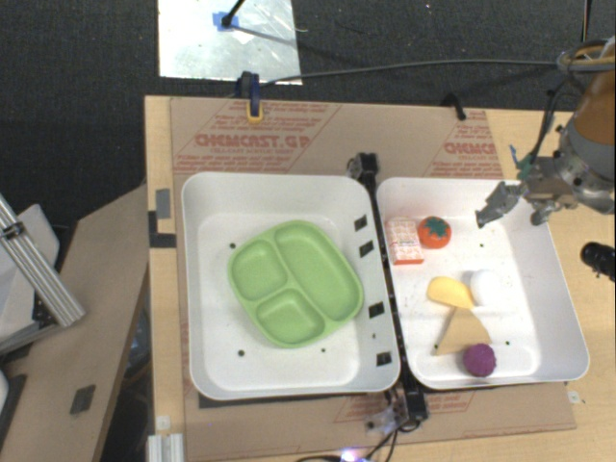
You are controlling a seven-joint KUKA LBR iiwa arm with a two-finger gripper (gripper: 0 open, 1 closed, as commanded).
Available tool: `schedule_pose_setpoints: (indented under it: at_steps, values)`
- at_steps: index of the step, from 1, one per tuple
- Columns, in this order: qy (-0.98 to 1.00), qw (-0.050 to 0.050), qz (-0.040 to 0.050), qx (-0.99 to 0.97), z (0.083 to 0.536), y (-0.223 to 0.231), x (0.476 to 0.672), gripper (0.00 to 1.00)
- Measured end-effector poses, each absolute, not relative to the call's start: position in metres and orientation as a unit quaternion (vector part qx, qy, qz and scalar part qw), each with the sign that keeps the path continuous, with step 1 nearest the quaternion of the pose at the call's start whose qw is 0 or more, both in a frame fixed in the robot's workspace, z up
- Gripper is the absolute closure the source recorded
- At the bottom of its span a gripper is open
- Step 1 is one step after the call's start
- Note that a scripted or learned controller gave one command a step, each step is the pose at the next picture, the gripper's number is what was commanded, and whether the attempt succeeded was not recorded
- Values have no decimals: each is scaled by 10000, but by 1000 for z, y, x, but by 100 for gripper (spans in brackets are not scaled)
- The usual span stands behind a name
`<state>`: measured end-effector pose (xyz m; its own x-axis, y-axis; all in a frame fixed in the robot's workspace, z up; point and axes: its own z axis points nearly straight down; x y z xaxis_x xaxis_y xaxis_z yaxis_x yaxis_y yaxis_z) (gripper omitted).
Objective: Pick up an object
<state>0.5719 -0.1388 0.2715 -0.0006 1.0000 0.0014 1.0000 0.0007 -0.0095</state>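
The right bin (553, 287) holds a small red-and-white carton (404, 241), a toy tomato (436, 232), a yellow piece (450, 293), a white ball (487, 287), a tan wedge (464, 333) and a purple ball (479, 359). My gripper (516, 206) hangs above the bin's far right corner, well right of the tomato. Its two grey fingers are spread apart with nothing between them.
The left bin (207, 258) carries a green divided plate (294, 282). A black divider with clips (377, 258) runs between the bins. Cardboard (318, 133) lies under both. A black cable (433, 65) crosses behind, and a metal rail (38, 268) sits at left.
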Motion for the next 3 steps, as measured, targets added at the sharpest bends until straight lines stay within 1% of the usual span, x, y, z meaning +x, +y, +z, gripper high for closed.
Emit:
schedule_pose_setpoints:
  at_steps: [1,2,3]
  values:
    - [-7082,-6,-3,-7060,278,-139,574,0]
    - [-7078,7,4,-7064,232,-133,568,0]
    - [-7077,6,5,-7066,171,-137,570,0]
